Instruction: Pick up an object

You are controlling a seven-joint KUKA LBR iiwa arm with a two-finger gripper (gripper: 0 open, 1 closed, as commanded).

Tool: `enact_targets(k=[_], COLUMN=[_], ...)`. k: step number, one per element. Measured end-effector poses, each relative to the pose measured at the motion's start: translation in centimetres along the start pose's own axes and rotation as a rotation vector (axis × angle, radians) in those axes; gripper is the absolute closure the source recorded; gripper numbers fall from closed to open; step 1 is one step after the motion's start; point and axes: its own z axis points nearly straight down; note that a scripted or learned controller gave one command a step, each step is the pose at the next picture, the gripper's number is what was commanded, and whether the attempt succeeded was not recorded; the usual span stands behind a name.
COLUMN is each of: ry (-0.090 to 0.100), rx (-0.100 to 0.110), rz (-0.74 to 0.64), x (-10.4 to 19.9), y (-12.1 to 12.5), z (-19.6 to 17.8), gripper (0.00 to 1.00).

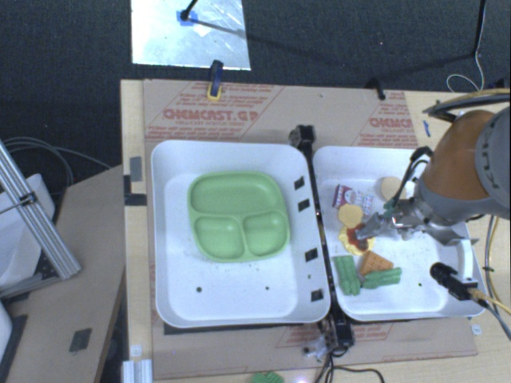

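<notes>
The right bin (415,298) holds a cluster of toy foods: a yellow round piece (350,214), a small purple-and-white packet (346,195), a beige ball (389,187), an orange wedge (374,262), green bean-like pieces (346,274) and a red piece (356,245). My gripper (369,230) reaches in from the right and sits low over the yellow and red pieces in the middle of the cluster. Its dark tip hides what lies under it.
The left bin (172,294) holds a green divided tray (238,215). A black divider with clips (313,214) runs between the bins. The arm's orange band (459,162) and a black cable (451,282) hang over the right bin's right side.
</notes>
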Motion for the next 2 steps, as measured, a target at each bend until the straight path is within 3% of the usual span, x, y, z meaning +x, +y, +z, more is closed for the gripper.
enact_targets(k=[2], ry=[-0.006], rx=[-0.012], rz=[0.004], x=[2.6], y=[12.8], z=[1.5], gripper=[0.00])
